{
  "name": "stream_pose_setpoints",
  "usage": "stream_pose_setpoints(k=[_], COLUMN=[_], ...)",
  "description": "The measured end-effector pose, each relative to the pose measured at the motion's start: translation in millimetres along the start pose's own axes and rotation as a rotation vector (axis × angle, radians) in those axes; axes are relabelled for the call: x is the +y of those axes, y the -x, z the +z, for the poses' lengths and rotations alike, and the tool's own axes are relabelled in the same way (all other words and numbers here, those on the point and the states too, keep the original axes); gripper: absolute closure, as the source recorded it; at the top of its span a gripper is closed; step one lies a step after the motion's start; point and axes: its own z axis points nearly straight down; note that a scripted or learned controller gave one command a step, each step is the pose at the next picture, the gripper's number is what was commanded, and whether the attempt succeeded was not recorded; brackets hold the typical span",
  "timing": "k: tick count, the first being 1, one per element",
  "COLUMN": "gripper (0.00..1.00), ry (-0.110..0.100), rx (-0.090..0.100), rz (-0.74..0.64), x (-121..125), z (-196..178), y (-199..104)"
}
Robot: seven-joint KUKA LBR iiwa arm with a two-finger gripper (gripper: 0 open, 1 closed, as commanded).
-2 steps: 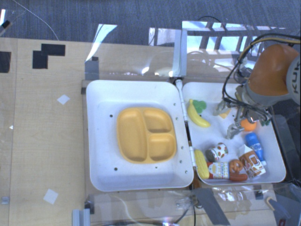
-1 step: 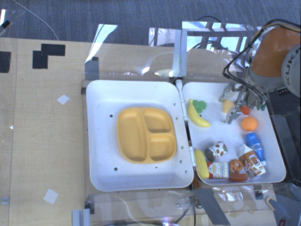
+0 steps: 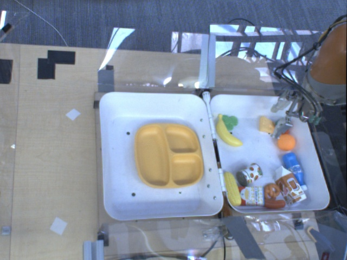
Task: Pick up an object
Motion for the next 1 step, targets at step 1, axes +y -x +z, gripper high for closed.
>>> stream_pose_setpoints(k=[1], gripper=[0.00], ry=[-0.001], rx=[0.006], rz=[0.420], x=[16.7], z=[17.2], y=[-20.1])
